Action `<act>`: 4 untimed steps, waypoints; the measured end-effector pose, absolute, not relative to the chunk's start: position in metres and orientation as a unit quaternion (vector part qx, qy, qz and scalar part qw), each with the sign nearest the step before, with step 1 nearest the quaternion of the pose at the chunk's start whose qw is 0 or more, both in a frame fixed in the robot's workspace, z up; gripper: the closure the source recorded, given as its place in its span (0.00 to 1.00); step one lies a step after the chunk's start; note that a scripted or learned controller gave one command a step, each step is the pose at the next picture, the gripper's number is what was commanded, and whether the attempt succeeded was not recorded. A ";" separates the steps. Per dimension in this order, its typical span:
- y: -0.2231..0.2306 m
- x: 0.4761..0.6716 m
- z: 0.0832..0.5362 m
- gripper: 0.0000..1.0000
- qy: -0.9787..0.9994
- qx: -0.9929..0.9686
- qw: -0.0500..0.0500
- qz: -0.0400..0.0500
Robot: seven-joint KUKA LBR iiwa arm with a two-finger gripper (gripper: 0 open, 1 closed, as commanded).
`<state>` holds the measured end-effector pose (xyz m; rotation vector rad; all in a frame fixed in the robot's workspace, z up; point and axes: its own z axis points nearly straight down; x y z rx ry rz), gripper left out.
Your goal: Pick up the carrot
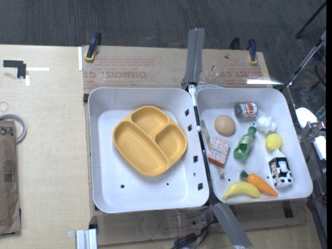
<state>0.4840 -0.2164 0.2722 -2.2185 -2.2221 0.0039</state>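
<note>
Camera view puts the carrot apart from your pincer, forward and inward of it, touching the banana. Whether the pincer is released or clenched, you cannot tell. The carrot is probably light, stiff and slick; take its thick middle crosswise.

Before you, the wooden bench bears a cardboard sheet, two white bins side by side, and a brown packet at its left edge.
</note>
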 end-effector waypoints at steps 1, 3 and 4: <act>-0.222 0.479 0.441 0.00 -0.752 -0.659 0.000 0.001; -0.206 0.478 0.193 0.00 -0.897 -0.443 0.000 0.000; -0.174 0.478 0.232 0.00 -0.882 -0.472 -0.001 0.000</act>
